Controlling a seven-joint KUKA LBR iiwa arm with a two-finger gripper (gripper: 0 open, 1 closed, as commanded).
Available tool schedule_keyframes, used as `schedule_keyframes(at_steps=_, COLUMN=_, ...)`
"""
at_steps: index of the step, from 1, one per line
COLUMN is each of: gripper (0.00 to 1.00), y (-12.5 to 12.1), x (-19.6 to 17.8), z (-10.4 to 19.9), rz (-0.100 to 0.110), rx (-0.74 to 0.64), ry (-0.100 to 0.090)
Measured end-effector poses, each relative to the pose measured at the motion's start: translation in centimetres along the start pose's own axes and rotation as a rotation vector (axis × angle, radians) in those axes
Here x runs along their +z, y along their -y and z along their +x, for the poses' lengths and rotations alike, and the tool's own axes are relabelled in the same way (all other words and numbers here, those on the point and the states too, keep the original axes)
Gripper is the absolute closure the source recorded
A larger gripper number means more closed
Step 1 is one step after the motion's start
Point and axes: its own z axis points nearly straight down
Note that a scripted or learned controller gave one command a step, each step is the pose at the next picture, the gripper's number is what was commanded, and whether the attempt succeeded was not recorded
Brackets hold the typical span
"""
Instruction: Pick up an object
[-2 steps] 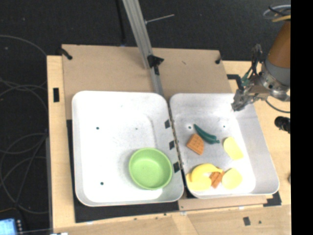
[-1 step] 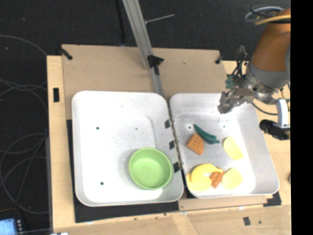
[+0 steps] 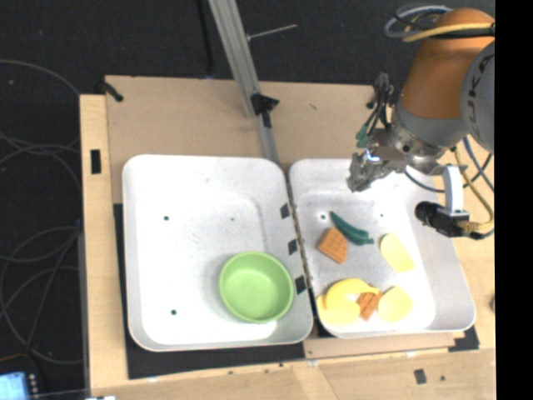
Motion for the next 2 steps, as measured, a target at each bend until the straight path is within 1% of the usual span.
schedule_keyframes(at_steps=1, gripper=1.00, y=0.2, x=1.1, z=4.7, rz=0.002, rx=0.002, ry=0.002)
schedule_keyframes(at_steps=2, gripper=1.00, y=0.4, x=2.3, z=10.0, rz=0.002, rx=0.002, ry=0.002)
